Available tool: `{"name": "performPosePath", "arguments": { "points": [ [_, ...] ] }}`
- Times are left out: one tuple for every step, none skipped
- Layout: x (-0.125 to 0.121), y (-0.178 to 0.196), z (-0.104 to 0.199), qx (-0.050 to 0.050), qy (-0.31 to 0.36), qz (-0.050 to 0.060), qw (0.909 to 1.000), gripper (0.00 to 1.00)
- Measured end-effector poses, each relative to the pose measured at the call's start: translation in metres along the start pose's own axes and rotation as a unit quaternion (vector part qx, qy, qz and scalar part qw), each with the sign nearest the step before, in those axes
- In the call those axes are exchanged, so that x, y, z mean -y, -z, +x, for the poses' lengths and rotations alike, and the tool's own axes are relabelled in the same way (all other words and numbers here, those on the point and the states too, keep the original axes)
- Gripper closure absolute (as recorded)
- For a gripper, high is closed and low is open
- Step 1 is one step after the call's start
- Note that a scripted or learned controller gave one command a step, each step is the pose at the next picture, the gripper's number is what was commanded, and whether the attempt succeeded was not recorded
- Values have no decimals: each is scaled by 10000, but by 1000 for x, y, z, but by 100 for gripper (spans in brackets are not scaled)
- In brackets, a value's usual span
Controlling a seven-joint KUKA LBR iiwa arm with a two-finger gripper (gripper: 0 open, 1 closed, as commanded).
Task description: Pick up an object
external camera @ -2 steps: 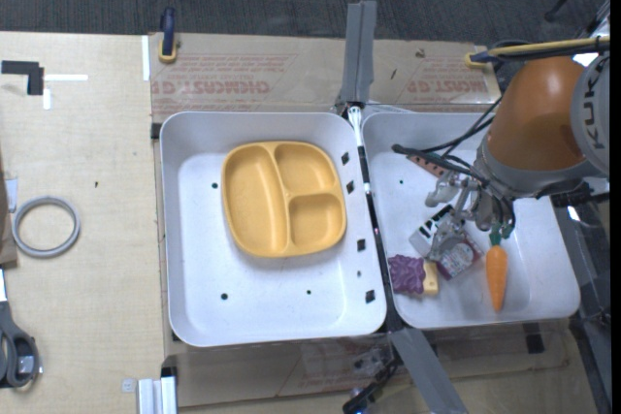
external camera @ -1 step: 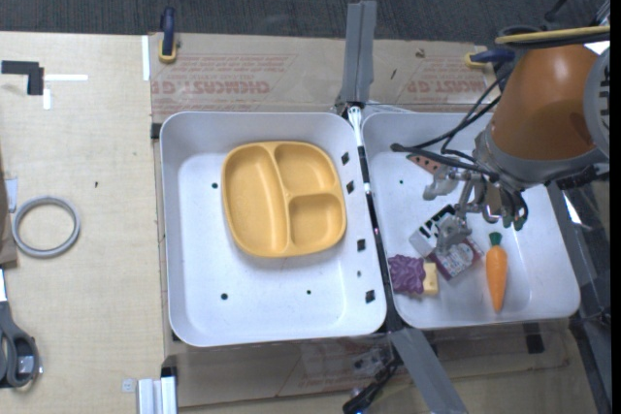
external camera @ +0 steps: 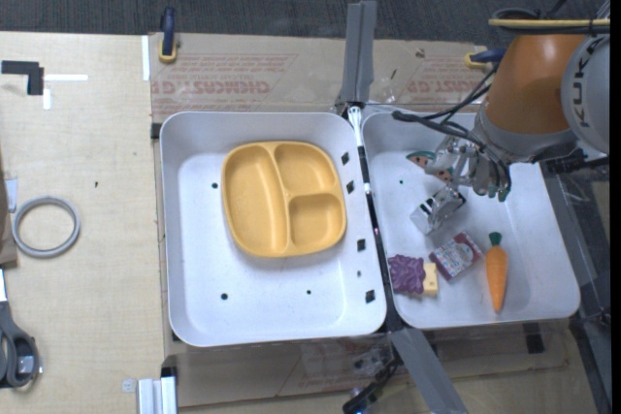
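The gripper [external camera: 441, 208] hangs over the middle of the right bin [external camera: 553, 301], reaching in from the arm [external camera: 543, 87] at the upper right of the frame. Its metal parts blur together with cables and glare, so whether its tips are spread or closed cannot be told, and nothing can be made out between them. The lowest part of it sits just above the bin floor, near but apart from the objects below it.

Those objects lie along the lower part of the right bin. A purple piece [external camera: 406, 273] rests at lower left, touching a small yellow block [external camera: 430, 279] on its right. Just right of that is a crumpled packet [external camera: 455, 256] in red and white, its print too small to read. Further right an orange carrot [external camera: 496, 274] with a green top lies almost upright in the frame, well clear of the packet.

The left bin [external camera: 194, 305] holds a yellow divided plate [external camera: 283, 199] with three compartments, set slightly above the middle.

On the bench at the far left lies a grey ring [external camera: 44, 226]; below it a dark tool is cut off by the frame edge and hard to identify. The arm's orange band hides the right bin's upper right corner
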State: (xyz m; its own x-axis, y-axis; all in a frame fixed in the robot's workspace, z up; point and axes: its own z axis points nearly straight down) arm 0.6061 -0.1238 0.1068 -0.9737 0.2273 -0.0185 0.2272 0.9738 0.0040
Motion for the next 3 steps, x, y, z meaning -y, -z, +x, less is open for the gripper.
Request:
{"name": "performPosePath", "arguments": {
  "points": [
    [0, 0, 0, 6, -1, 1, 10000, 0],
    [5, 0, -54, 13, -1328, 1, 9911, 0],
    [19, 54, -51, -58, -951, 31, 9954, 0]
  ]
}}
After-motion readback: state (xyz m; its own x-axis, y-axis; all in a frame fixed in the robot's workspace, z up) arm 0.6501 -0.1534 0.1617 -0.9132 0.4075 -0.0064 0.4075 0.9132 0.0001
